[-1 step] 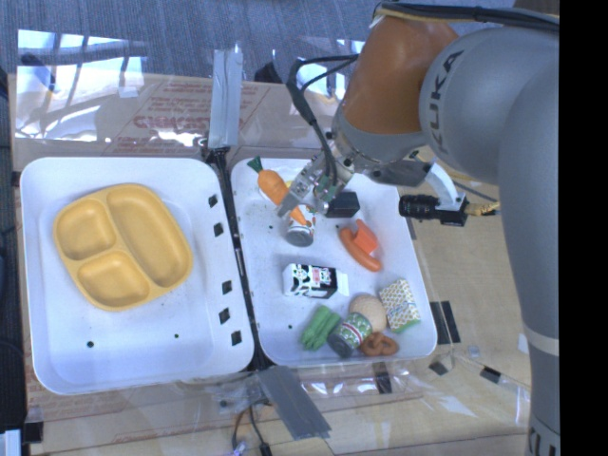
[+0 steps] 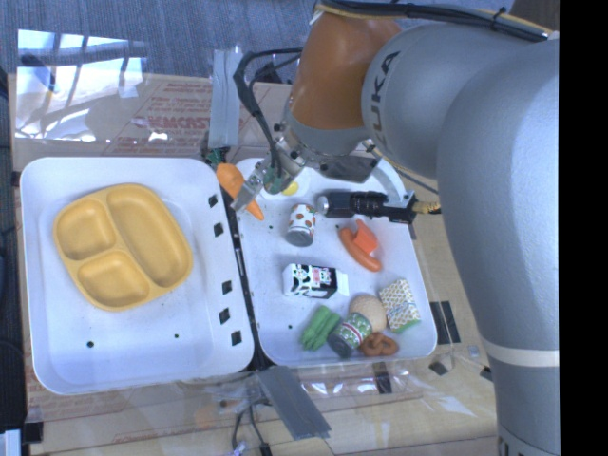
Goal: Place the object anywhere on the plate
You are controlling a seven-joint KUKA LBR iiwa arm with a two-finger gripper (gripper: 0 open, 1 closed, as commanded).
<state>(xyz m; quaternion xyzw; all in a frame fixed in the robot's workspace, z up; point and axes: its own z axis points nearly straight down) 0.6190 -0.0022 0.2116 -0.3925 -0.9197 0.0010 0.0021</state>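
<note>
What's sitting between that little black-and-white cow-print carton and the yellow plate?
In the camera view, no objects: from the cow-print carton leftward comes bare bin floor, then the two bins' adjoining walls, then bare floor up to the yellow plate.

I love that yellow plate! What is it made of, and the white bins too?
The yellow plate looks like smooth moulded plastic: one even colour, rounded dividers, a soft sheen. The white bins also look like thin plastic, with rounded corners and a matte-to-glossy surface. I cannot be certain from a picture.

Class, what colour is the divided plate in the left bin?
Yellow. The plate, with three compartments, shows best in the camera view, lying in the left bin.
</note>
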